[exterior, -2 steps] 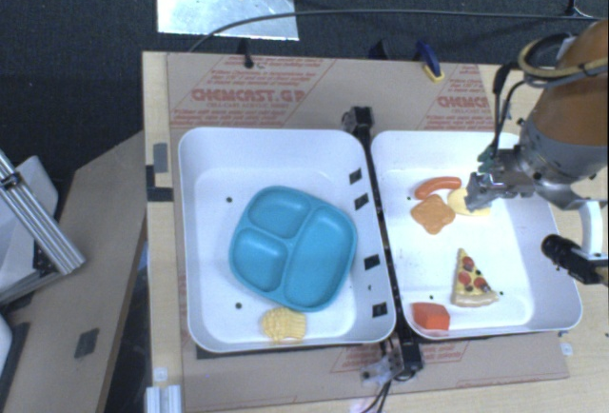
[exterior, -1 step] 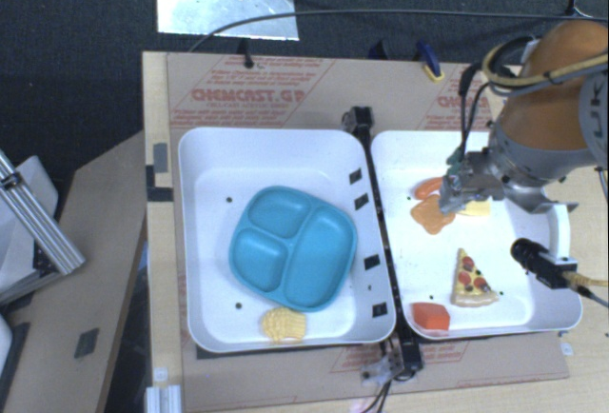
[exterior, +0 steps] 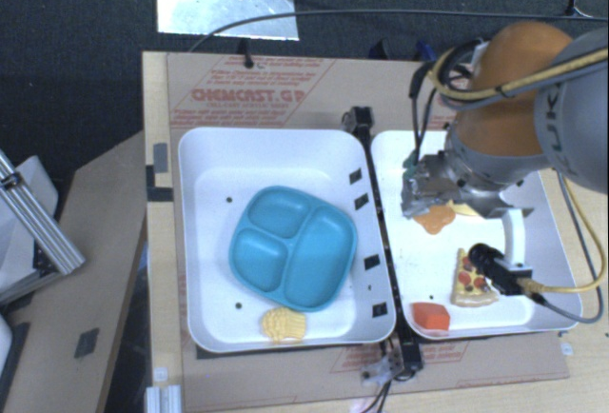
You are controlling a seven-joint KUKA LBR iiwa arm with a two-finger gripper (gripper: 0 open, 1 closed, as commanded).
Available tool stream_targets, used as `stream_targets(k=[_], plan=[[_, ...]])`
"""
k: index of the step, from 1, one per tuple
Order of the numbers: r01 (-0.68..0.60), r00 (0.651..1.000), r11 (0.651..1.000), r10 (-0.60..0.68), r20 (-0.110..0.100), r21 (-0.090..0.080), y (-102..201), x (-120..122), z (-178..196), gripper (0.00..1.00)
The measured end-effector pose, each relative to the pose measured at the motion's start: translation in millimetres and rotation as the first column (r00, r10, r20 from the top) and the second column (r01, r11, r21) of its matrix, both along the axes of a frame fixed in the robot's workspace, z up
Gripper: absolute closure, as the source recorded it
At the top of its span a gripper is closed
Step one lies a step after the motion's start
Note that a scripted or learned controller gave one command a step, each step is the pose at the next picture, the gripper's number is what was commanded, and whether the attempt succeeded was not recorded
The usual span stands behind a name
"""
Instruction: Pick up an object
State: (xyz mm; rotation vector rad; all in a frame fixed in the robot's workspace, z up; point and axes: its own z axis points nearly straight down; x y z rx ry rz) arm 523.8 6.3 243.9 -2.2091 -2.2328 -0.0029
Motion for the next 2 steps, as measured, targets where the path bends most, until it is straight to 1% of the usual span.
stream_targets(k=[2], plan=[[0.001,1.0,1.0,-0.001,-0.002,0.0,92.3,-4.1,-24.7,1.0]])
